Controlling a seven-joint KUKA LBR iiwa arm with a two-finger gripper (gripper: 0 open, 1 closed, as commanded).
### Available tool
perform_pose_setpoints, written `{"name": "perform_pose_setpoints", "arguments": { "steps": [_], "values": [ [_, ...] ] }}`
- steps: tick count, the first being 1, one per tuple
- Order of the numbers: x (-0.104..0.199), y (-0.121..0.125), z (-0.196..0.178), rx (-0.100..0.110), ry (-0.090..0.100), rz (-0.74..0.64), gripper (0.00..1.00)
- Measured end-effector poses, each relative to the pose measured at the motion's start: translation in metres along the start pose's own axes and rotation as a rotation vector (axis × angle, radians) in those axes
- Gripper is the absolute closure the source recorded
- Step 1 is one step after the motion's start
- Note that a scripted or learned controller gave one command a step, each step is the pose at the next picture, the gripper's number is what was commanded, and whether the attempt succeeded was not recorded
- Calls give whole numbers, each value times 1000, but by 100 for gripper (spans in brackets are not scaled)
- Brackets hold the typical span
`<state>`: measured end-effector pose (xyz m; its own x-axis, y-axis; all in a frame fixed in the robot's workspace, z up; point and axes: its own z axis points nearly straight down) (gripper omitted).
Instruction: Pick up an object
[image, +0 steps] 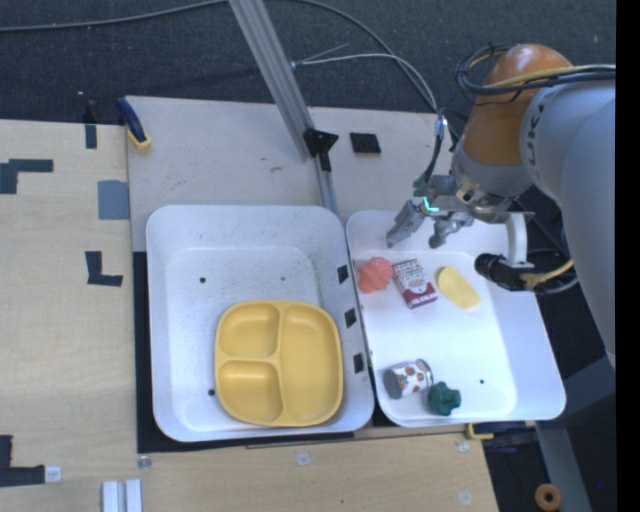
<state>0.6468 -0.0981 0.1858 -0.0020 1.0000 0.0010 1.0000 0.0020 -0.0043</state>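
Observation:
My gripper (420, 233) hangs over the far end of the right bin (500, 350), its two fingers spread open with nothing between them. Just below it lie a pink lumpy object (375, 274), a small red and white carton (413, 282) and a yellow oval object (459, 288). Near the bin's front edge sit a small can with a red and white label (407, 378) and a dark green object (444, 399). The gripper stands above and apart from all of them.
A yellow divided plate (279, 362) lies in the left bin (180, 300). A slanted metal pole (285, 90) rises behind the bins. Black cables (520, 270) loop at the right bin's right side, next to the arm.

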Motion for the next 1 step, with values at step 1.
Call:
{"name": "perform_pose_setpoints", "arguments": {
  "steps": [1],
  "values": [
    [0,1,-1,-3,0,0,0]
  ]
}}
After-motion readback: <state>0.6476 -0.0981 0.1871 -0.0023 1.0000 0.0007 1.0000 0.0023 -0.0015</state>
